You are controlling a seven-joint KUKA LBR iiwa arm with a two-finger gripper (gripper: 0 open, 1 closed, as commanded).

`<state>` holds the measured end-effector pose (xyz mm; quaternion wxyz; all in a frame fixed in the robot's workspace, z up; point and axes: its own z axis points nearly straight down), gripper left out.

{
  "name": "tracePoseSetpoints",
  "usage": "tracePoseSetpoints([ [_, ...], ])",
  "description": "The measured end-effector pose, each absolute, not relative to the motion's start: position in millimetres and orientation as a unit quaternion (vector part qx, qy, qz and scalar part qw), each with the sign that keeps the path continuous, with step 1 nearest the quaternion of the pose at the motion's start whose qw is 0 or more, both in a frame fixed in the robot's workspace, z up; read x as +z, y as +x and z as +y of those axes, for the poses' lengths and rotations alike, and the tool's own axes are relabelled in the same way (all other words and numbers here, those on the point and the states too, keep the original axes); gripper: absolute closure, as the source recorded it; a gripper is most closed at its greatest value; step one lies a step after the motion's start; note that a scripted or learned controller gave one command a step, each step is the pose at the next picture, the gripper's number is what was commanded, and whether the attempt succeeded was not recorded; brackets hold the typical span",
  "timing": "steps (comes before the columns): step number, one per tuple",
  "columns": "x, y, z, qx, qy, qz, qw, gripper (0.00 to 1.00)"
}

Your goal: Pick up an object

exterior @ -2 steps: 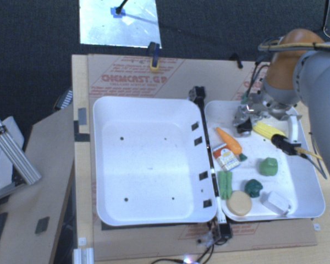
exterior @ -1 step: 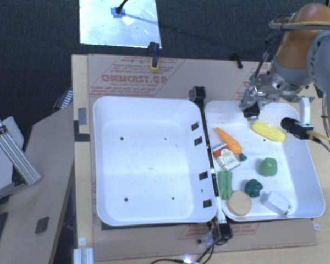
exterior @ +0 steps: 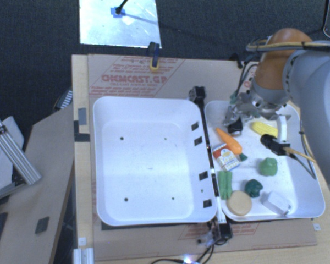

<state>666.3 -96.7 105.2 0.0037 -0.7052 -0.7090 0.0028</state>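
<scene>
Orange carrot [exterior: 229,140], a toy lying at a slant near the inner wall of the right bin [exterior: 313,194], looks like the likeliest target, since the gripper [exterior: 234,121] hangs low just above its upper end. Whether the fingers are spread or closed I cannot tell: the dark tips blur into the wrist and cables, and nothing shows between them. The step in hand reads as the approach or descent over the pile, with no grasp made yet. Around the carrot lie a yellow piece [exterior: 263,128] just to the right of the gripper, a small printed card [exterior: 227,159] touching the carrot's lower end, a green stick [exterior: 225,184], a tan round disc [exterior: 240,203], a dark green lump [exterior: 253,187], a light green block [exterior: 268,166] and a white block [exterior: 276,202] near the front edge. The left bin [exterior: 107,202] sits beside it, their walls meeting along a row of black clips. The next move, as I judge it, calls for the fingers to straddle the carrot across its narrow width, close firmly, and lift straight up without dragging the card or the yellow piece along.
</scene>
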Motion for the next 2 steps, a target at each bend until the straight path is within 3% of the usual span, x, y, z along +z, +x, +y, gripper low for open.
tracePoseSetpoints([
  [1,125,669.4,-81,-0.0014,-0.705,-0.709,-0.001,1.0],
  [2,189,670.5,-30,-0.0037,-0.704,-0.71,-0.002,1.0],
])
